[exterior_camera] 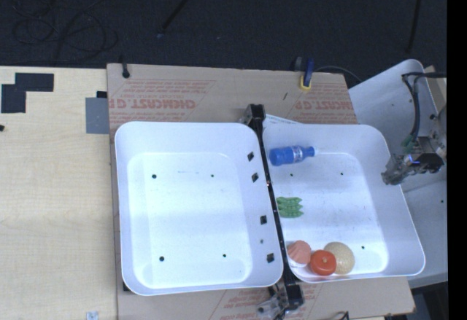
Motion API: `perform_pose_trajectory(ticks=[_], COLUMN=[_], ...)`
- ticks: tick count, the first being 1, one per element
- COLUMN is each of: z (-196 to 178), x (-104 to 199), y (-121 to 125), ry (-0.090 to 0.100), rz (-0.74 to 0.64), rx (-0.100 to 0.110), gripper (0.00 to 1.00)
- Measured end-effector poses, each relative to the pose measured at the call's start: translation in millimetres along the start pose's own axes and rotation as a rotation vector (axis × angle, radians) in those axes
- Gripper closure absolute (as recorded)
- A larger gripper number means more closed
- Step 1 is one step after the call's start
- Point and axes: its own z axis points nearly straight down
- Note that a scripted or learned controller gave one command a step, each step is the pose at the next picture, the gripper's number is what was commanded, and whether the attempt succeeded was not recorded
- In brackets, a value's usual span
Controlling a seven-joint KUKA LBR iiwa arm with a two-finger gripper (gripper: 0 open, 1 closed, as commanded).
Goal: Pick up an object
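Robot arm [408, 92] at the right edge is showing a smooth, rounded, pale grey shell. Thin dark cables [416, 103] are running along its end section. The gripper [398, 171] is appearing as a small grey and black metal assembly; finer details are blurring out.

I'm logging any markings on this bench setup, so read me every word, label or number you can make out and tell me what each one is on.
"CHEMCAST GP", red, upside down, on the brown board behind the left bin.
More of the same red print on the board behind the right bin: partly cut off, not fully readable.
Red print on the board's front edge below the bins: too small to read.
Blue bottle: no readable label.
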Motion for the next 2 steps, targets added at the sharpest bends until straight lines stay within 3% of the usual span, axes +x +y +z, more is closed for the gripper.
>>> perform_pose_trajectory(ticks=[2], z=[-18.6], x=[-1.3], y=[-0.3], ry=[0.001], rz=[-0.006], rx=[0.003], gripper=[1.0])
